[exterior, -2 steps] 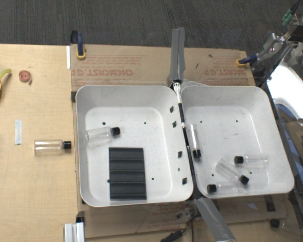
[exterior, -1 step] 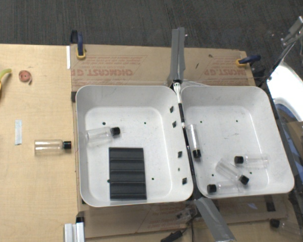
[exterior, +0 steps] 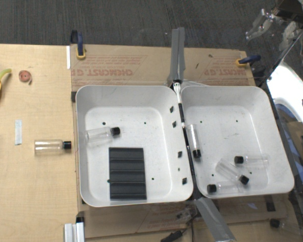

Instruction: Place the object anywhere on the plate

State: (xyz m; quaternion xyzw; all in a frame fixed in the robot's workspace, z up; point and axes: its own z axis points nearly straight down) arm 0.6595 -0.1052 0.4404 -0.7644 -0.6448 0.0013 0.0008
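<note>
A black ribbed plate (exterior: 127, 173) lies flat in the front part of the left bin (exterior: 86, 185). Just behind it, a clear vial with a black cap (exterior: 102, 133) lies on its side on the bin floor. Several more clear black-capped vials lie in the right bin (exterior: 272, 115): one along its left wall (exterior: 193, 141) and others grouped near the front right (exterior: 231, 173). My gripper (exterior: 262, 24) is raised at the far top right, beyond the right bin's back corner and far from the plate and the vials.
Another clear vial (exterior: 51, 145) lies on the wooden bench left of the bins, near a small white strip (exterior: 18, 132) and a red disc (exterior: 24, 76). Blue clamps (exterior: 76, 39) (exterior: 250, 60) hold the cardboard behind the bins. A grey divider bar (exterior: 177, 54) runs between the bins.
</note>
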